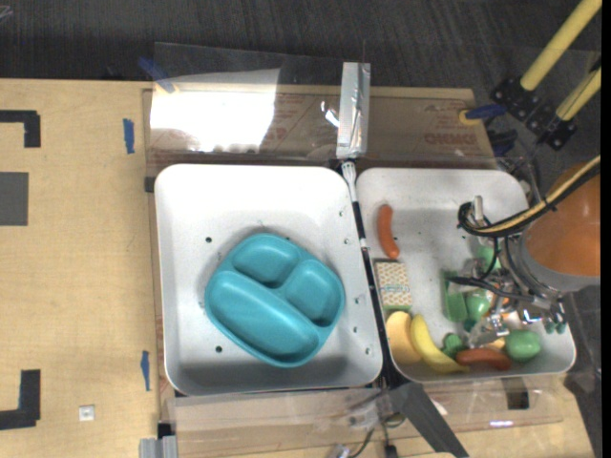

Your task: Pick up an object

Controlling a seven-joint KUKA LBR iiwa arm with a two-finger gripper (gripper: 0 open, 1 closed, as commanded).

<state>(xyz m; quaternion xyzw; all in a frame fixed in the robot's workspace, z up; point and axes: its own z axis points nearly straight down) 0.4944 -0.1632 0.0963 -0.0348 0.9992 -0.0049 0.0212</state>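
Observation:
The right bin [420, 194] holds several toy foods: an orange-red sausage [387, 232], a tan cracker-like block [393, 284], a yellow banana [427, 343], a red piece [485, 357] and green pieces [523, 346]. My gripper [489, 305] is low in the right part of this bin, among the green items [465, 303]. Cables and the wrist hide its fingertips. A teal divided plate [275, 297] lies in the left bin [191, 208].
A clear plastic sheet [258, 113] and a metal strip [353, 111] lie behind the bins. Yellow poles [563, 36] stand at the upper right. The arm's orange band [571, 232] hangs over the right bin's right edge.

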